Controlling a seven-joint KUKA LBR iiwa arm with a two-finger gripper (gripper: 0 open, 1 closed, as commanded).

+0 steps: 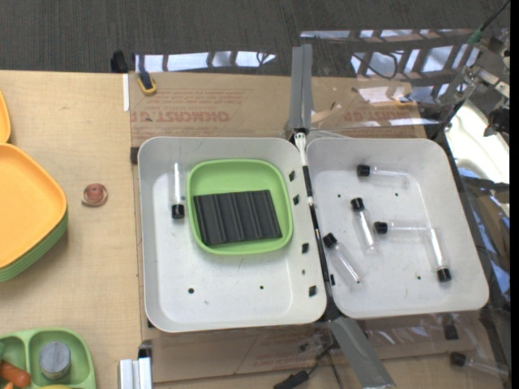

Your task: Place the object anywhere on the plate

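A square green plate (238, 168) sits in the upper middle of the left white bin (227, 298). A dark grey ridged block (241, 216) lies flat on it, covering most of its floor. Just left of the plate, a clear tube with a black cap (177, 191) lies on the bin floor, cap towards the front. In the right bin (405, 294) several clear capped tubes are scattered: one at the back (381, 171), one mid-left (362, 221), one near the divider (340, 256) and two at the right (409, 228) (438, 256).
Stacked orange plates (24, 209) and a small red disc (95, 194) rest on the wooden bench to the left. A green compartment tray (45, 363) is at the bottom left corner. A grey post (301, 87) stands behind the join between the bins.
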